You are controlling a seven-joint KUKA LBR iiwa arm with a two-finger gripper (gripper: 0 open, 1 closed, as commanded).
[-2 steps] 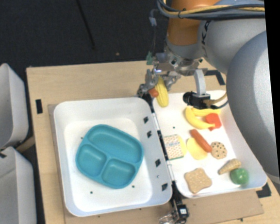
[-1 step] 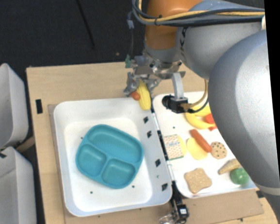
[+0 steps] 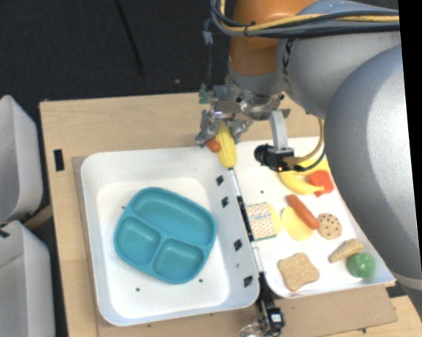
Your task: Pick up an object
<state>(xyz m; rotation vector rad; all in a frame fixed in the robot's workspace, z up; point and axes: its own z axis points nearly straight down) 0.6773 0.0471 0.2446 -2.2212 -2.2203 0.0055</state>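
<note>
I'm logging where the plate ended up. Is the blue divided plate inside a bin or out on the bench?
Inside. The blue divided plate lies flat on the floor of the left white bin, within its rim.

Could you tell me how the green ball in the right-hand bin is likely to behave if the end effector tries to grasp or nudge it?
The green ball looks round and smooth, so it would probably roll if nudged. It sits near the bin's corner, which may stop it. It appears small, likely light.

The counter [image 3: 119,121] looks like pale, matt wood. On it, the two bins [image 3: 97,211] are smooth white plastic with a slight sheen. Inside the left bin, the teal divided plate [image 3: 165,234] looks like smooth, matt plastic.
</note>
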